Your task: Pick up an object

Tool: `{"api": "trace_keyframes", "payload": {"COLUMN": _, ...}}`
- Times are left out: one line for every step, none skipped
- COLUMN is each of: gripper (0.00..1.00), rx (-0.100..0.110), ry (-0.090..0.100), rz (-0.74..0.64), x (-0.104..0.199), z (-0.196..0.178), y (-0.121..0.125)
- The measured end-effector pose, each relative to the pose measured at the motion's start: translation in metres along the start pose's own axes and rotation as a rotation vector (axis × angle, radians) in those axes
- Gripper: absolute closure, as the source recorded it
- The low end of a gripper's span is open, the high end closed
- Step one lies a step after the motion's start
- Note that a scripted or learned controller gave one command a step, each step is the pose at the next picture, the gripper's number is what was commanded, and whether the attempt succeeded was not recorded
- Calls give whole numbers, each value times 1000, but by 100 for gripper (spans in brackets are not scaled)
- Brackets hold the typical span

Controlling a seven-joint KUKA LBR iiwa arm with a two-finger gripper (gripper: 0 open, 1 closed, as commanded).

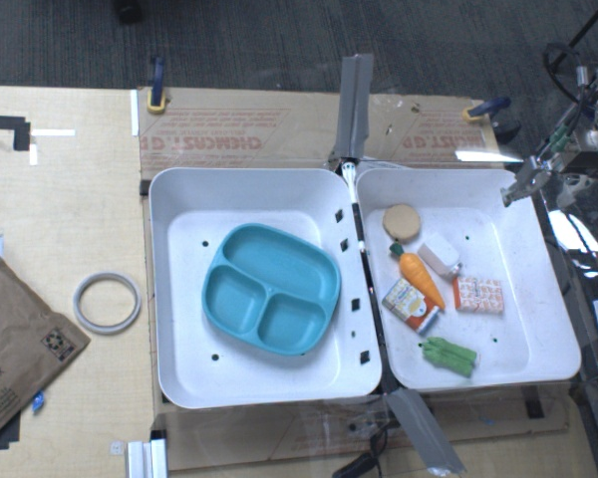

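Note:
The right bin (538, 267) holds several small objects. A tan round disc (403, 222) lies near its back left. Below the disc, an orange toy carrot (420, 277) lies at a slant, touching a white block (440, 259) on its right. A small colourful carton (410, 305) rests against the carrot's lower side. A pink patterned packet (478, 295) lies apart, toward the middle. A green toy vegetable (448, 356) sits near the front wall.
The left bin (179, 217) holds a blue divided plate (271, 289). A roll of tape (107, 301) and a cardboard box (15, 352) lie on the bench to the left. A grey post (354, 108) stands behind the bins' joint. Cables and brackets (563, 142) crowd the right edge.

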State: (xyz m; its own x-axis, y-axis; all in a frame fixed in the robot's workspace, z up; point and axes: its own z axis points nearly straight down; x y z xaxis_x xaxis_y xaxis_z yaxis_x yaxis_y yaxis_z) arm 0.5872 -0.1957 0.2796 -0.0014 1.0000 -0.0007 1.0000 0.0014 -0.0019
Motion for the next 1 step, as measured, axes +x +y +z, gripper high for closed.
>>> {"api": "trace_keyframes", "payload": {"gripper": 0, "rx": 1, "ry": 1, "rz": -180, "x": 69, "z": 98, "y": 3}}
